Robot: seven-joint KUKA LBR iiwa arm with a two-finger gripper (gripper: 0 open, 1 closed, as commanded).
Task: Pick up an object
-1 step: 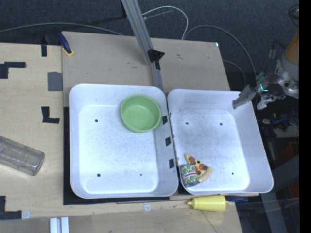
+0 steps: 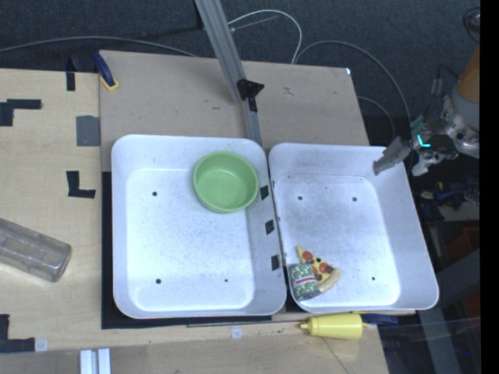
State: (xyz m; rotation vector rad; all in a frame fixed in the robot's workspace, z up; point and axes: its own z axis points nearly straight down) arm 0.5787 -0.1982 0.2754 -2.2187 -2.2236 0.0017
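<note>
A green bowl [image 2: 226, 181] sits upright in the left bin [image 2: 136, 224], near its back right corner. A toy pizza slice [image 2: 320, 270] and a small dark packet [image 2: 303, 281] lie together at the front left of the right bin [image 2: 390, 232]. The gripper [image 2: 398, 156] hangs at the right bin's back right corner, over its rim, far from all these objects. Nothing shows between its fingers.
A yellow mustard bottle [image 2: 337, 326] lies on the bench just in front of the right bin. A clear plastic cylinder [image 2: 31, 249] rests on the bench at far left. A grey pole [image 2: 226, 45] slants in from the top to the bins' divide. Cables loop behind the bins.
</note>
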